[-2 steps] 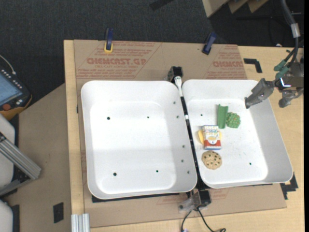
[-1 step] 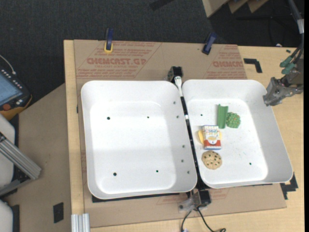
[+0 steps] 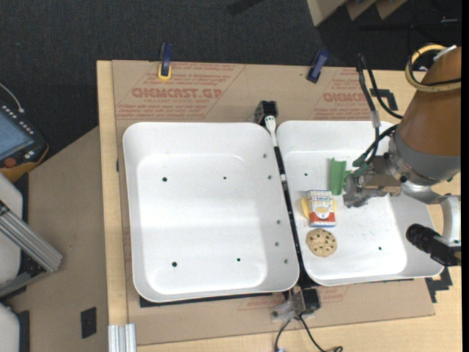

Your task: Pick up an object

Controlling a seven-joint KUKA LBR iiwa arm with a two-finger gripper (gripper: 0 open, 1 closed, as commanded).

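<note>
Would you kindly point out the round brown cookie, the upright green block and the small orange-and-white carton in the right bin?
Round brown cookie (image 3: 322, 243), camera view, centre of its top face.
Upright green block (image 3: 336, 176), camera view, middle of its side.
Small orange-and-white carton (image 3: 321, 207), camera view, its printed front.

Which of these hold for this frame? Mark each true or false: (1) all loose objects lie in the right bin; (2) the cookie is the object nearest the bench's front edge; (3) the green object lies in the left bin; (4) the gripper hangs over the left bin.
1. True: the green object, small carton and cookie all lie in the right bin.
2. True.
3. False: it lies in the right bin, behind the carton.
4. False: the gripper is over the right bin, beside the green object; the left bin is apart from it.
</note>
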